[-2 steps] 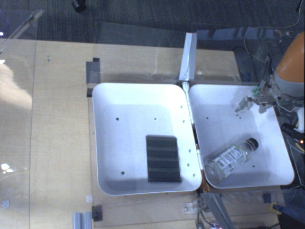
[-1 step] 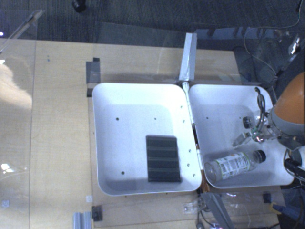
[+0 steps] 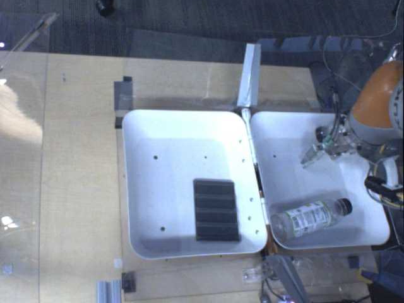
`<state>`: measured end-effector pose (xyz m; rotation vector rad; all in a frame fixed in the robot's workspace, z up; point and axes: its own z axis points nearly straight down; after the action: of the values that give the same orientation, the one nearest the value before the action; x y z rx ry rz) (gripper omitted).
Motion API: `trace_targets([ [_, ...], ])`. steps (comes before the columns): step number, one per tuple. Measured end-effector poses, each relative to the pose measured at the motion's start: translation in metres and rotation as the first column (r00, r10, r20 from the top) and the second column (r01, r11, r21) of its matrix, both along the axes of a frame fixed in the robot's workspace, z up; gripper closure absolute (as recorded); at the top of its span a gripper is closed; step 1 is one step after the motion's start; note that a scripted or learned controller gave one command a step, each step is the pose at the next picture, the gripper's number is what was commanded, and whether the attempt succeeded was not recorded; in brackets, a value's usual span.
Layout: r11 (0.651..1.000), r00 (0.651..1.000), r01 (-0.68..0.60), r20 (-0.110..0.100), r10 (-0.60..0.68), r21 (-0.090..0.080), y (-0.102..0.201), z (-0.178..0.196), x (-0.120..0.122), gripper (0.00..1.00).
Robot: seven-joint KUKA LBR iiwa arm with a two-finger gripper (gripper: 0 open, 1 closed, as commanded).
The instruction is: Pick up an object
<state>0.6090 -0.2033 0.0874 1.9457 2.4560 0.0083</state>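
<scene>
While the pincer [image 3: 314,154] hangs open over the right bin [image 3: 284,128], clear bottle [image 3: 309,218] lying below — black ridged block [image 3: 216,209] in left bin [image 3: 145,169]

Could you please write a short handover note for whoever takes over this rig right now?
Gripper: over the upper part of the right bin, nothing seen between its fingers; open or shut is hard to tell at this size.
Clear bottle: lying on its side near the front edge of the right bin, dark cap pointing right, apart from the gripper.
Black ridged block: lying flat in the front half of the left bin.
Done: nothing picked up yet.
Left: choose an object, probably the bottle as the nearer one, descend, grasp and lift.
</scene>
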Motion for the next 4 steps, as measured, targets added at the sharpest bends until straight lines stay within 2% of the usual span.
trace_targets([
  [1, 1.0, 0.997, -0.018, -0.072, 0.019, 0.012, -0.014, -0.005, 0.044, 0.0],
  [2, 0.994, 0.994, -0.111, -0.002, 0.111, -0.002, -0.003, 0.001, -0.038, 0.0],
  [3, 0.985, 0.985, -0.174, -0.019, 0.174, 0.002, -0.006, -0.002, 0.022, 0.0],
  [4, 0.989, 0.989, -0.15, -0.001, 0.15, -0.003, -0.002, 0.112, -0.042, 0.0],
])
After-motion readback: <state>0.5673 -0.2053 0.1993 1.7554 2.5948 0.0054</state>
